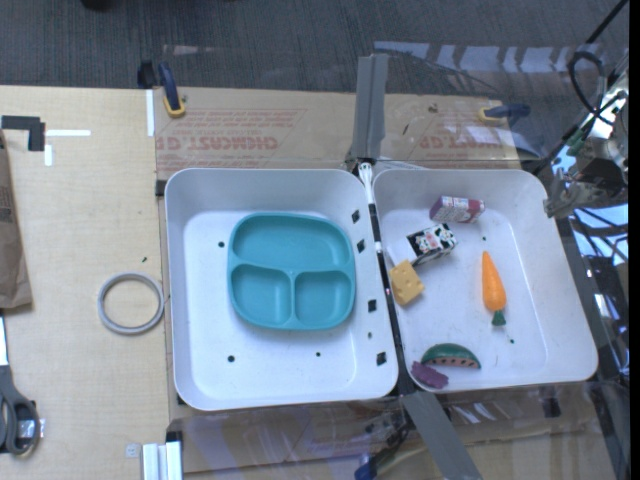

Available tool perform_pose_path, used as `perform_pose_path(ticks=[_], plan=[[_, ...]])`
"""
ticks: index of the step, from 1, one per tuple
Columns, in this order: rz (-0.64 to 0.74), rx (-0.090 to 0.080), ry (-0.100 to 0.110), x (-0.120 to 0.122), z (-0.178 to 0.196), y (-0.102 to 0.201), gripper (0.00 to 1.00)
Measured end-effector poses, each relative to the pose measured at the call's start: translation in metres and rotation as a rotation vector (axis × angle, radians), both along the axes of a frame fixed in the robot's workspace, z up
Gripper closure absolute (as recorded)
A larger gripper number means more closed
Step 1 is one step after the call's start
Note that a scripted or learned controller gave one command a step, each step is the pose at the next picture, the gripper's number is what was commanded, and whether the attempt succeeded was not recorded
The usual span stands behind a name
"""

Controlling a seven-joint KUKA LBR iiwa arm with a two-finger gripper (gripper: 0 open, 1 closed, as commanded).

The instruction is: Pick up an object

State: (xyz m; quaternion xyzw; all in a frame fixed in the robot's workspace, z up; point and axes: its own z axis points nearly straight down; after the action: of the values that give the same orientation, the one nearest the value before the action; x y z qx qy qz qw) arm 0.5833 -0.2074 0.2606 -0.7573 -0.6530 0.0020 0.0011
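Carrot (pixel 493 283) lies in right bin (pixel 560 298), right of cheese (pixel 406 283). End effector (pixel 572 190) near bin's right rim, grip state unclear. Approach step; next needs descent over one item.

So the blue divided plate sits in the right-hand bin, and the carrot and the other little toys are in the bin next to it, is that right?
Not quite. The camera view shows the blue divided plate in the left-hand bin, not the right. The carrot and the other little toys do lie in the bin next to it, the right-hand bin.
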Motion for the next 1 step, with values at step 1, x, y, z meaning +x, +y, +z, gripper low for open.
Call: perform_pose_path(ticks=[1], plan=[[-0.414, 0.0, 0.004, -0.0764, -0.1111, -0.0028, 0.0]])
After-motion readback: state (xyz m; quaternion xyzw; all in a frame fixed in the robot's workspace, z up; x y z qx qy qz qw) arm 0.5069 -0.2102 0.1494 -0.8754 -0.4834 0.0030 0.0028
